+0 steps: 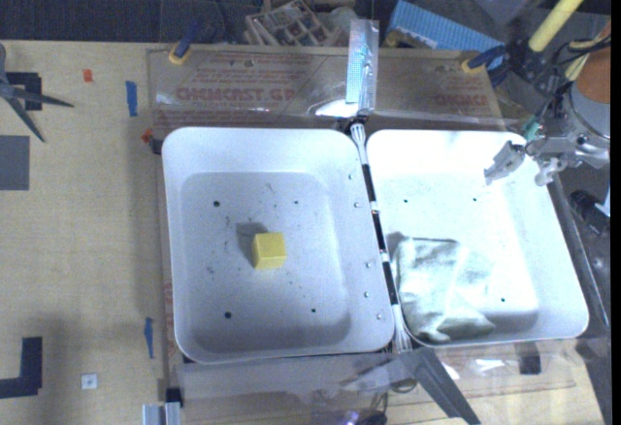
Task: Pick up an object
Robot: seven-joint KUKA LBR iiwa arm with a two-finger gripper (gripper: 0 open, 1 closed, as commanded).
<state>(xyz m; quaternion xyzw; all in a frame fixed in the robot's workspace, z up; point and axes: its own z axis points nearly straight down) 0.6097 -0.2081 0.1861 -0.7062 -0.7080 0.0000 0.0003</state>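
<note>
While my two-finger gripper (512, 161), its grasp unreadable, hovers far right of the small yellow foam cube (270, 250), I judge reaching comes next.

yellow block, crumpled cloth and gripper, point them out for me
yellow block (270, 250), camera view, on its top face
crumpled cloth (434, 282), camera view, on its middle folds
gripper (524, 161), camera view, between its tips
</note>
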